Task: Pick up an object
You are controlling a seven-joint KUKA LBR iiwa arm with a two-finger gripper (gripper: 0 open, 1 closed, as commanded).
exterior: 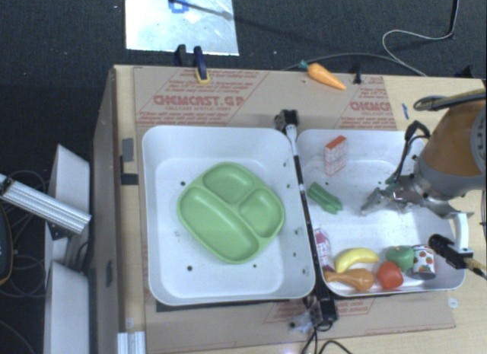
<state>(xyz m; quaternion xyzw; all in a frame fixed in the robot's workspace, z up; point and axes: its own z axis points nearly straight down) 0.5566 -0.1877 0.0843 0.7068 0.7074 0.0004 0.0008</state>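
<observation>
My gripper (378,199) hangs low over the middle of the right bin (365,143), on the grey arm with the orange band (455,147). Nothing is visible in its grip. A green pickle-like piece (325,198) lies just to its left, apart from it. A small red and white box (335,154) stands farther back. Along the bin's front edge lie a banana (356,256), an orange drumstick (351,278), a red tomato (389,275), a green vegetable (400,254) and a small can (424,263). A pink packet (322,241) rests at the left wall.
The left bin (163,269) holds a green divided plate (230,212). A toy carrot (327,76) lies on the cardboard behind the bins. A black clamp (287,120) sits at the back of the divider between the bins.
</observation>
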